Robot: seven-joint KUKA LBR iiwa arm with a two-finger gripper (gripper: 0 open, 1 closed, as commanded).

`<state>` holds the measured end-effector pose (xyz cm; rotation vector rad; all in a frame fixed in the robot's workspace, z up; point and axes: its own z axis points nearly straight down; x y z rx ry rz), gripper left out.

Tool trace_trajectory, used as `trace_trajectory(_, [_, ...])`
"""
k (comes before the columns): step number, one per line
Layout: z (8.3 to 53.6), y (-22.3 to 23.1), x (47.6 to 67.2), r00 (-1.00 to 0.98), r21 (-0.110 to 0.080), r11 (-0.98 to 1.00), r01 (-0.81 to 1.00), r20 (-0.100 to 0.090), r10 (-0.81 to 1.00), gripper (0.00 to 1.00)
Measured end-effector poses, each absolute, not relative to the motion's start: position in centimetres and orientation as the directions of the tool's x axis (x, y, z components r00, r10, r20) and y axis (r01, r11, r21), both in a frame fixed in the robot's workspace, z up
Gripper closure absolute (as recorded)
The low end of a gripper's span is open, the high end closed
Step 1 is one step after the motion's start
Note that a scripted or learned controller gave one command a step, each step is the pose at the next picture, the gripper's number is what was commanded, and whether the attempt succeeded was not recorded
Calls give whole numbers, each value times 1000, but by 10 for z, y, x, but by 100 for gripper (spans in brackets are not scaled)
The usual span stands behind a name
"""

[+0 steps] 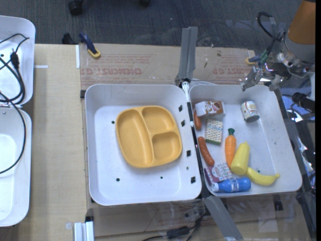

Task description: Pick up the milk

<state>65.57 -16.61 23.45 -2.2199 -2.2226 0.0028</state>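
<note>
Crowding is worrying me: the milk (208, 108) is lying by the right bin's (225, 88) left wall, touching a sausage (197, 119), while the jaws, whose opening I cannot tell, are hovering at the far right corner, so I am risking a snagged neighbour.

I'm looking down on a pale wooden bench (55, 134) with a sheet of brown cardboard (140, 64) laid across it, red print running along the sheet. Beyond the bench's far edge the floor is dark grey carpet (210, 9), and I can make out black chair castors (76, 5) on it at the top. At the left edge sits a white moulded surface (12, 185) with black cables (12, 79) trailing over it. Light is even, with soft shadows.
</note>
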Motion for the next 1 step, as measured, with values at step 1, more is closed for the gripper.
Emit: trace_trajectory(1, [127,-116,644,159,11,-159,987,-3,987,0])
